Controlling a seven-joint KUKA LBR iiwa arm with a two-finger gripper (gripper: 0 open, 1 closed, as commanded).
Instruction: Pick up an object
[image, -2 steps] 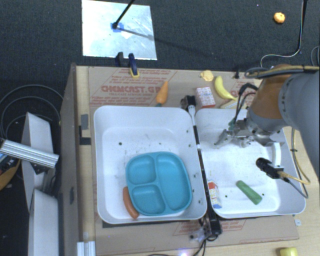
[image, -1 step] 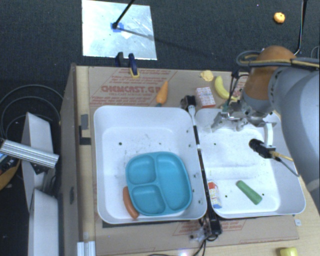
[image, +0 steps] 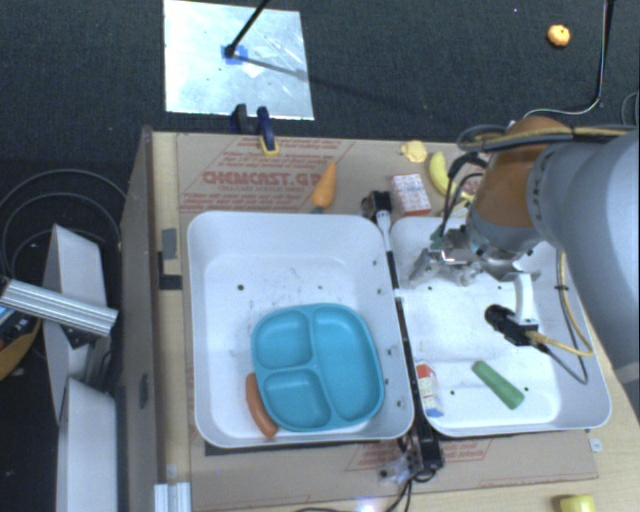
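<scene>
My gripper (image: 447, 266) hangs low over the back left part of the right bin (image: 570, 400), close to the wall between the bins. A green stick-shaped object (image: 497, 384) lies near the front of that bin, well apart from the gripper. A small white and red tube (image: 427, 389) rests against the bin's left wall at the front. In the left bin (image: 215, 260) sits a blue divided plate (image: 316, 366), with an orange sausage (image: 260, 404) beside its front left corner. Nothing shows under the gripper.
Behind the bins, on the cardboard, lie a carrot (image: 325, 185), a small box (image: 410, 193) and a banana (image: 437, 172). Blue clamps (image: 252, 121) stand at the bench's back edge. The grey arm (image: 585, 210) covers the right bin's back right corner.
</scene>
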